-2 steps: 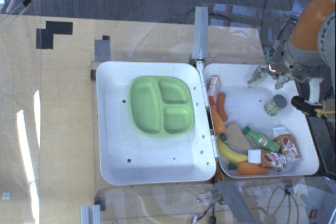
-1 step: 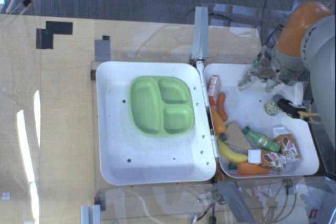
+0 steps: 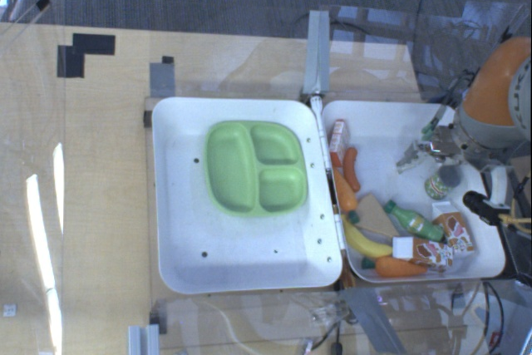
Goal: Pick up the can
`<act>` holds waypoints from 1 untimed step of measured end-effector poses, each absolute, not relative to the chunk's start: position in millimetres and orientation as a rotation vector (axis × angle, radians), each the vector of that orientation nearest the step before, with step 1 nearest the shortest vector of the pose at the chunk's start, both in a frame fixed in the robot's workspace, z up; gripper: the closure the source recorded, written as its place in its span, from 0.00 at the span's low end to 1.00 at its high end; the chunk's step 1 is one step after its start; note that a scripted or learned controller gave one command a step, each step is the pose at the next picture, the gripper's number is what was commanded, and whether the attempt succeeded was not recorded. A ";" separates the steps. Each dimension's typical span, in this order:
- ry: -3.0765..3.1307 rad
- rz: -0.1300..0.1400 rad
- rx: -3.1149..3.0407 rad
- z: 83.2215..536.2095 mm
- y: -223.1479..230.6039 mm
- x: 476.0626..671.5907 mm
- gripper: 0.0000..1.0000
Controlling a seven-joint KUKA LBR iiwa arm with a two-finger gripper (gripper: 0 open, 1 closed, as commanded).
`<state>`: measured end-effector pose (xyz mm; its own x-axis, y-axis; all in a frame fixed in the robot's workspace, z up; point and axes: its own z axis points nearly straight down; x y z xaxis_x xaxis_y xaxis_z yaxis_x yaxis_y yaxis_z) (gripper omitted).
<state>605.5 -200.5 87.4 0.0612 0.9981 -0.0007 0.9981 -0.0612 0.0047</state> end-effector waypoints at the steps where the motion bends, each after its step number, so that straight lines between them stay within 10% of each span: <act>1: 2.308 0.010 2.117 88.0 -202.7 577.9 0.00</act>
<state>577.9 -202.7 88.0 -0.0863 0.9963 -0.0026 0.9962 0.0864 0.0113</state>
